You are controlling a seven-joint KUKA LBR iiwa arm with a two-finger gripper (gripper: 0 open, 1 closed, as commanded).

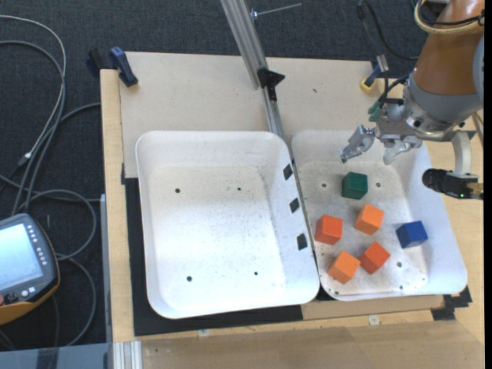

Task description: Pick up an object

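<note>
While the green cube (354, 185) sits flat in the right bin (438, 264), no long axis and edges slightly askew, the gripper (372, 148) hovers at its twelve o'clock, fingers spread, nothing between them.

Robotics lab: teach pendant (23, 264), loose cables (46, 141) on dark carpet, clamped bench (192, 87).
</note>
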